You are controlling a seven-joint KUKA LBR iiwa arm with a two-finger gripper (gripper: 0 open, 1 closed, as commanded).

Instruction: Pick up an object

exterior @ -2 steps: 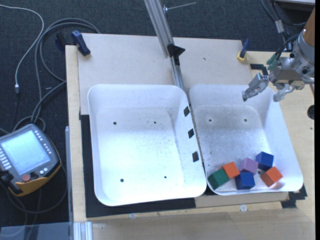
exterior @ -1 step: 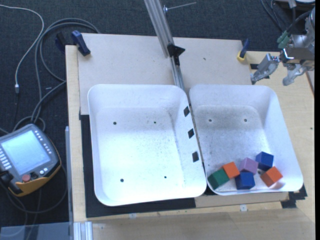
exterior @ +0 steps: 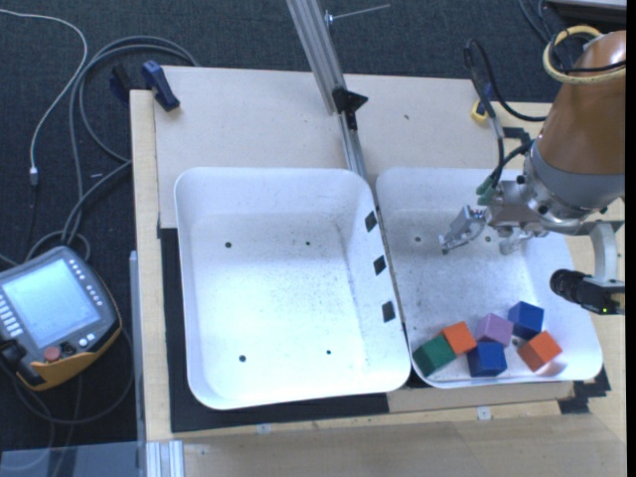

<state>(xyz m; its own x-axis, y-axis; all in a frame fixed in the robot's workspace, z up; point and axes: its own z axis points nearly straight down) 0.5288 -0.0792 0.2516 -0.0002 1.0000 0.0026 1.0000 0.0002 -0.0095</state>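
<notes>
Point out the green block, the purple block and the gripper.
green block (exterior: 433, 353): camera view, on its top face.
purple block (exterior: 494, 328): camera view, on its top face.
gripper (exterior: 459, 233): camera view, between its fingertips.

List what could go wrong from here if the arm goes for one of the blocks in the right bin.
1. The blocks are crowded together: the purple block touches the orange block and a blue block, so fingers may not fit around one.
2. The green block and red block lie near the right bin's front rim, which may obstruct the descent.
3. The gripper is well away from the cluster, so it may close on nothing.
</notes>
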